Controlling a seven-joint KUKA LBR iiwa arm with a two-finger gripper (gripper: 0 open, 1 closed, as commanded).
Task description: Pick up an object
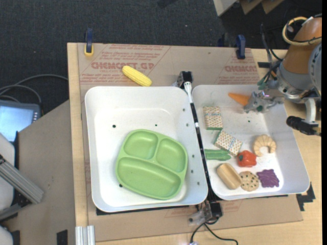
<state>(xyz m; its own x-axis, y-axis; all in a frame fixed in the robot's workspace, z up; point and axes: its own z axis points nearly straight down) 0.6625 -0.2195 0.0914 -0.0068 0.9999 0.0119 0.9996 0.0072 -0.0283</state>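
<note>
Here, the pincer (254, 104) grips a small, tapered orange carrot (237, 98).

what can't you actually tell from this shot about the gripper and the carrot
- Gripper, camera view: too small and blurred to tell its finger state, or whether it touches the orange carrot.
- Carrot: its right end is hidden behind the gripper.
- Arm: cut off by the right edge.
</note>
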